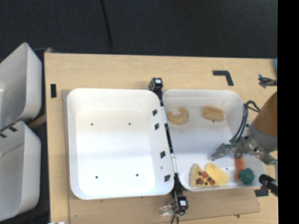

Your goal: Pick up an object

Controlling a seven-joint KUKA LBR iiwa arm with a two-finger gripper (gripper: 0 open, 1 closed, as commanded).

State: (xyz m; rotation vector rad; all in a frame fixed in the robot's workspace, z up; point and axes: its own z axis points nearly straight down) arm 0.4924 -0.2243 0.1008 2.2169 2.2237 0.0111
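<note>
My gripper (240, 154) hangs over the right side of the right bin (196, 97), open, with its grey fingers spread left and right. Just below it lies a small toy carrot (239, 164) with a green top (245, 175), near the bin's front right corner; it is not between the fingers. A pizza slice (201, 177) and a yellow wedge (218, 173) lie side by side at the bin's front. A croissant-shaped piece (178, 116) and a bread roll (212, 113) rest near the back wall.
The left bin (112, 143) stands beside the right one, joined along a black-clipped divider (164, 134). The arm's orange band (267, 120) rises at the right edge. Two white containers (16, 125) sit off the bench at the far left.
</note>
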